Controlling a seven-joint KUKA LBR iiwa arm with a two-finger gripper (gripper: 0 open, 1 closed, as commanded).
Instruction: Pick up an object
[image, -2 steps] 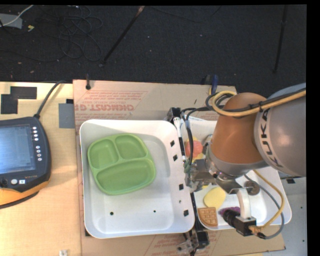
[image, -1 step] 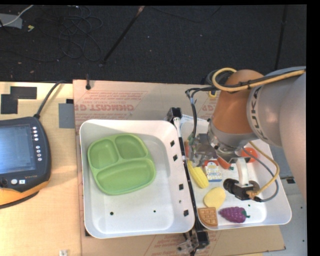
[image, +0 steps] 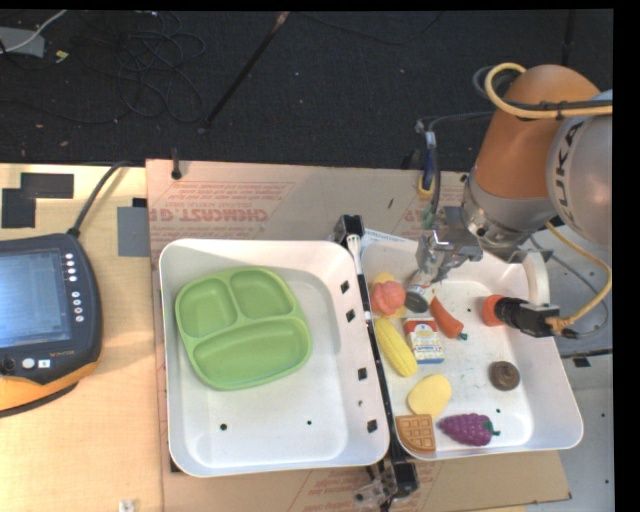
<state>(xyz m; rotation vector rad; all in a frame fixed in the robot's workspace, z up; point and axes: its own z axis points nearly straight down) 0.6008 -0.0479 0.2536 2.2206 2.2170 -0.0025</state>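
Where pincer (image: 420, 292) hovers: peach toy (image: 389, 296) just beside (bin-left).

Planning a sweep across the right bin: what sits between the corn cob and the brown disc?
In the camera view, between the corn cob and the brown disc lies a small carton; past it, bare bin floor.

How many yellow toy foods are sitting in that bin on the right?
2 plainly yellow: the corn cob beside the dividing wall, and a yellow potato-like piece nearer the front, just above the waffle. A yellowish bit behind the pink piece may be a third, partly hidden.
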